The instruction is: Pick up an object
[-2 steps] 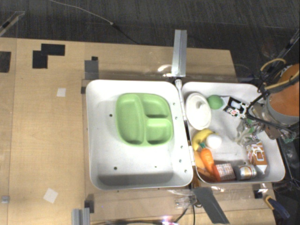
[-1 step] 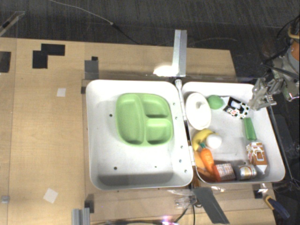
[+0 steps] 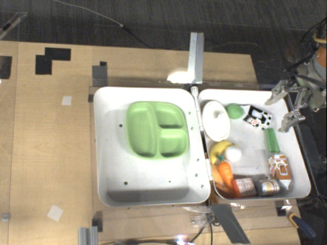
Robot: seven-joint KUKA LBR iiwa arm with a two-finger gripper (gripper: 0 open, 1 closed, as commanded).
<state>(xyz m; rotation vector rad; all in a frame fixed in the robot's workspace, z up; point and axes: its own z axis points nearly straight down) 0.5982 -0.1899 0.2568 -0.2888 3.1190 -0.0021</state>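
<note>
My gripper (image 3: pixel 285 106) hangs over the far right edge of the right bin (image 3: pixel 255 157), fingers spread apart with nothing between them. Below it in the right bin lie a black-and-white patterned object (image 3: pixel 257 117), a green cylinder (image 3: pixel 272 140), a small orange-and-white carton (image 3: pixel 280 168), a silver can (image 3: pixel 267 187), a brown can (image 3: pixel 245 186), a carrot (image 3: pixel 226 174), a banana (image 3: pixel 219 149), a white ball (image 3: pixel 233 154), a white bowl (image 3: pixel 215 120) and a green round object (image 3: pixel 234 111).
The left bin (image 3: pixel 110 152) holds a green divided plate (image 3: pixel 156 129). A metal post (image 3: pixel 196 57) stands behind the seam between the bins. Cables lie on the dark floor behind the bench.
</note>
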